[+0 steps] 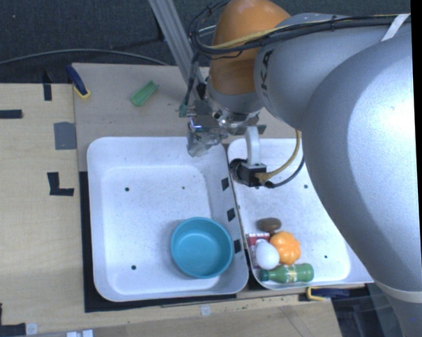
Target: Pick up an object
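Hanging over the far rim of the left bin [101, 204], close to the divider between the two bins, the gripper [199, 140] sits at the end of the grey arm [349, 123] with its orange band [243, 30]. Whether it is released or clenched cannot be told from this slant; nothing is seen in its grasp.

Camera view, looking down:
- Blue bowl [200, 246] lies toward the near edge from the gripper, in the same left bin, well apart. Round, mouth up, no long axis to speak of.
- Right bin [325, 229], across the divider and nearer the viewer than the gripper: a cluster in its near corner. Brown lump [269, 224], orange fruit [286, 246], white egg-shaped piece [267, 255], green bottle [289, 273].
- Green bottle lies on its side, long axis running left-right along the near wall, cap end seeming to point left.
- Cluster pieces touch or nearly touch.

Judgement: the bowl is the likelier target, being in the gripper's own bin; reach must travel toward the near wall and descend.
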{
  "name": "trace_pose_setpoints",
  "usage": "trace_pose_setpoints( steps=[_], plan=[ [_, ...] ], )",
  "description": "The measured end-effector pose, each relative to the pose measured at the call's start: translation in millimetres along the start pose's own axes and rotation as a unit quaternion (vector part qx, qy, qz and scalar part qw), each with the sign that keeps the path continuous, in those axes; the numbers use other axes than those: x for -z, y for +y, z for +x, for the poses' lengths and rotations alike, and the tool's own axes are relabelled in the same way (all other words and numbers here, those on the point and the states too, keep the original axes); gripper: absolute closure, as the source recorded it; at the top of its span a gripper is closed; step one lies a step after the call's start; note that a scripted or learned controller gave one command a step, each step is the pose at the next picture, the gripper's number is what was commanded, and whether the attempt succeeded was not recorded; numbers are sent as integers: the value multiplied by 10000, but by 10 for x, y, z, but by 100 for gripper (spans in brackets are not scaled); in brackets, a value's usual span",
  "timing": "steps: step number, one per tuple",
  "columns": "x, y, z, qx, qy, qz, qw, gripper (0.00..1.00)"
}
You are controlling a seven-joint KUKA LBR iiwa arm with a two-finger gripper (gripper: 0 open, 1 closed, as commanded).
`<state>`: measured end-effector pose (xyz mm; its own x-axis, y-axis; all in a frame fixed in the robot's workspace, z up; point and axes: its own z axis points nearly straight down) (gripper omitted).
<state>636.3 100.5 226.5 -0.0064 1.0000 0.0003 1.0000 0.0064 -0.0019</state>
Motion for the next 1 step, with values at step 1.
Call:
trace_pose_setpoints(
  steps=[1],
  plan=[
    [12,-2,-31,-17,-10,0,10000,0]
  ],
)
